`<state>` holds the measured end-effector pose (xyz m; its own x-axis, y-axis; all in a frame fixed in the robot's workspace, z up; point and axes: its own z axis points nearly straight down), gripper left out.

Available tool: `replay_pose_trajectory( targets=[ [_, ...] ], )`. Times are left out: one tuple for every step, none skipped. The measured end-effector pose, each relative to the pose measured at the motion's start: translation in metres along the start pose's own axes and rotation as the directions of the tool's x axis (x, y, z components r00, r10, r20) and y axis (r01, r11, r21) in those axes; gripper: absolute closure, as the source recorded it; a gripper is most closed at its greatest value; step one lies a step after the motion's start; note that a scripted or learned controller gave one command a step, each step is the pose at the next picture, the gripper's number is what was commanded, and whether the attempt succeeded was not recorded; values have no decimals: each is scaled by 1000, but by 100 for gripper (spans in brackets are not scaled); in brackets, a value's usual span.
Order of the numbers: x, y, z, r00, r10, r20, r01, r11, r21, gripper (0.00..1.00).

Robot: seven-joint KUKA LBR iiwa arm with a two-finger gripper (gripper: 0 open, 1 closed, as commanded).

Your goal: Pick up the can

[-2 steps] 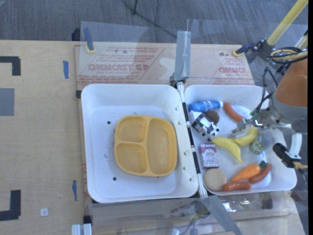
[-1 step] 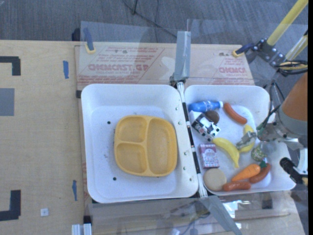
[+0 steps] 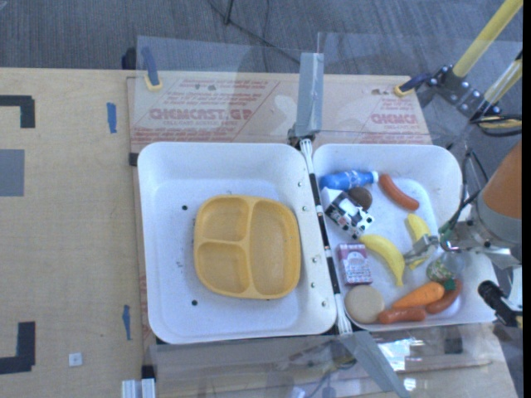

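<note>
Your bench [image 3: 66, 222] carries two shallow white bins side by side. The left bin [image 3: 158, 181] holds one yellow divided tray [image 3: 247, 245], lying flat near its middle. The right bin [image 3: 444, 168] is crowded. The arm [image 3: 506, 193] comes in over its right rim, and the gripper [image 3: 431, 245] hangs low over the right half of that bin, just beside a small banana [image 3: 417, 226]. You cannot tell from this angle whether the gripper is open or closed, and nothing is visibly held in it. A larger banana [image 3: 387, 257] lies in the middle, a carrot [image 3: 419, 294] and a red sausage [image 3: 435, 305] sit along the near edge, with a round pale bun [image 3: 365, 303] and a red carton [image 3: 355, 264] to their left. A second sausage [image 3: 400, 191] lies near the far wall. The can [image 3: 348, 178], blue with a pale end, lies on its side in the far left corner of the right bin, its long axis running roughly left to right along the far wall, pale end toward the sausage. A brown lump [image 3: 361, 196] and a black-and-white box [image 3: 348, 215] crowd it on the near side, well apart from the gripper.
</note>
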<state>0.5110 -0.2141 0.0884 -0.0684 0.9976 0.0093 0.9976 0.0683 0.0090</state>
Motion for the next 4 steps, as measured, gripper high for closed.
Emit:
replay_pose_trajectory(
  targets=[
    [-10,28,-66,997,71,11,-71,997,6,0],
    [-5,17,-60,1000,11,9,-11,1000,9,0],
    [33,-25,1,995,96,13,-96,995,-1,0],
    [99,-22,1,992,125,12,-125,992,-2,0]
  ],
)
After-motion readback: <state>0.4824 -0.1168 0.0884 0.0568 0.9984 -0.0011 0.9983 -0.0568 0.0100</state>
